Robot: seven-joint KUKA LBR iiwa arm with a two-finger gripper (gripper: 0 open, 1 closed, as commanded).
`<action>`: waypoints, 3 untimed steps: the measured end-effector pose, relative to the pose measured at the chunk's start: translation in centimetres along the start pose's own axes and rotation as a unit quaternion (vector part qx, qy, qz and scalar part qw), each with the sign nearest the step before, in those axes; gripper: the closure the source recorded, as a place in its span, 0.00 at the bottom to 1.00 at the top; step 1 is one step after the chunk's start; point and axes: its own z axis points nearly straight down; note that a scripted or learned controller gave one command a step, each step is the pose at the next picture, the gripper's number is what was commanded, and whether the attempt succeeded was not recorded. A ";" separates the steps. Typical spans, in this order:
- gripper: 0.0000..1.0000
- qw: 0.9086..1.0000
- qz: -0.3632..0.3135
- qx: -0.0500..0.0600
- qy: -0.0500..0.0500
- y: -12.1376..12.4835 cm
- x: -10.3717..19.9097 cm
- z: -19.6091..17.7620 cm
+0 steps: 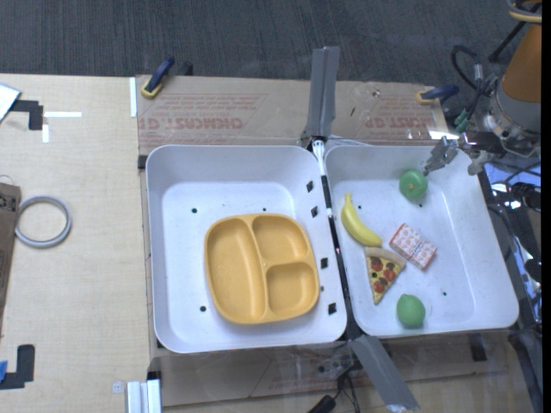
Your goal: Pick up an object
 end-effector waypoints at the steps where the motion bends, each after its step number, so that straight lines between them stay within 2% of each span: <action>1: 0.00 0.999 -0.041 0.000 0.000 2.1 -1.0 10.7; 2: 1.00 0.999 -0.043 -0.002 -0.002 2.3 -1.0 9.6; 3: 1.00 1.000 -0.013 0.000 0.000 -4.3 6.3 0.1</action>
